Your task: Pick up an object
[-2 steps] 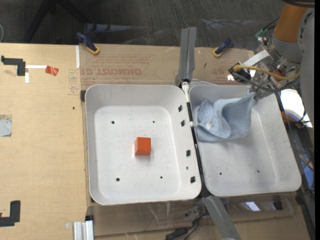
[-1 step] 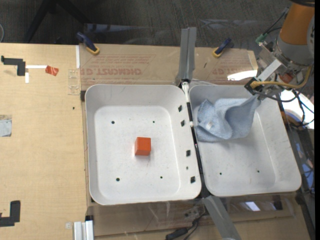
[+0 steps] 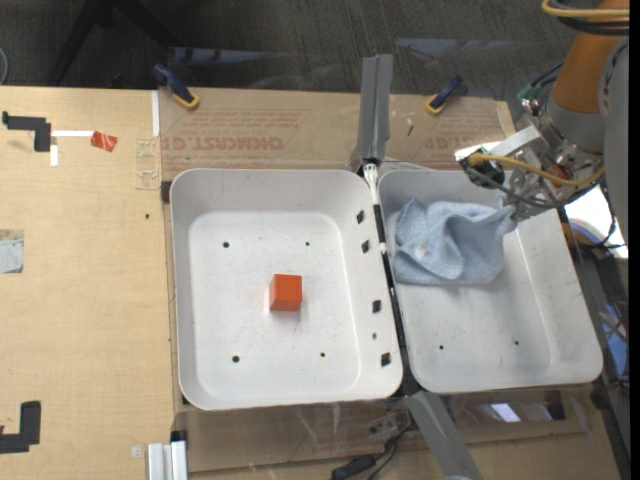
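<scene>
Grey metal and an orange band mark the arm at the upper right of the frame, and its gripper reaches down to the right-hand corner of a pale blue cloth. That corner of the cloth rises toward the gripper and appears pinched there, the fabric drawn up into a peak while the rest lies crumpled. The cloth sits in the upper left part of the right bin, close to the divider between the two bins. Yellow and black cables loop around the wrist just above it. Left of centre, the left bin holds a small orange-red block lying near its middle, well apart from the cloth. Both bins rest on a brown cardboard-covered bench.
</scene>
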